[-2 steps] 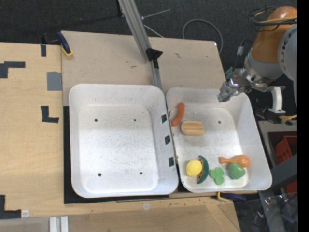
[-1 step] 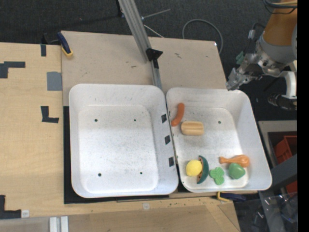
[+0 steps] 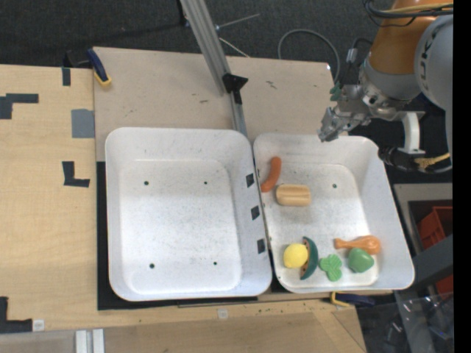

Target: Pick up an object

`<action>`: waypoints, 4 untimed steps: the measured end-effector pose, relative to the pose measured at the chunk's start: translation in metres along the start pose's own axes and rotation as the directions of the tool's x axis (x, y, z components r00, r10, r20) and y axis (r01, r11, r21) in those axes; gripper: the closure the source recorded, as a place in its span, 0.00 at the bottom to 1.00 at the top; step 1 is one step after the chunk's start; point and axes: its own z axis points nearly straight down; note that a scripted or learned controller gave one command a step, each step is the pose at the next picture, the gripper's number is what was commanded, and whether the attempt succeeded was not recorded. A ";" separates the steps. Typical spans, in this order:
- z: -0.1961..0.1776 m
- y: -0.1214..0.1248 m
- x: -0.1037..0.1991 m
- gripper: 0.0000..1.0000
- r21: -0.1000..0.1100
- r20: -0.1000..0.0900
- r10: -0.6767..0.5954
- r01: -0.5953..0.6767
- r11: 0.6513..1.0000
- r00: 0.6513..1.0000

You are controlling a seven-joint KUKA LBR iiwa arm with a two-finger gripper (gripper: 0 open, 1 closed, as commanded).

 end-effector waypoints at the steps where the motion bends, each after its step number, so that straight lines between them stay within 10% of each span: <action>1: -0.002 0.002 0.053 1.00 -0.001 0.000 -0.001 0.001 1.000 1.000; 4: 0.004 -0.026 0.199 1.00 0.001 0.001 0.000 0.000 1.000 1.000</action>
